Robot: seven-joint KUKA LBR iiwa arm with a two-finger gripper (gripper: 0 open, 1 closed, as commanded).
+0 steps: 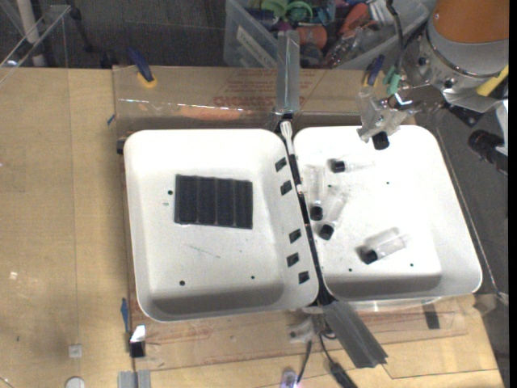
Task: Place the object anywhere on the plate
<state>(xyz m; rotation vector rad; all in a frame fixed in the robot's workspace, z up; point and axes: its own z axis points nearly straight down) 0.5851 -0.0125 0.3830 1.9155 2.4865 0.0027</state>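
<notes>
Clear vials in the right bin (452, 217), dark ridged plate (214, 200) in the left bin (145, 241).

The plate is a black rectangle with lengthwise ribs, lying flat near the middle of the left bin; the objects are small clear vials with black caps: one (381, 245) lies on its side toward the right bin's near end; a cluster (323, 204) lies by the divider; another (339, 166) lies farther back; one vial (376, 129) hangs cap down between the gripper's (378, 124) fingers above the bin's far edge.
</notes>
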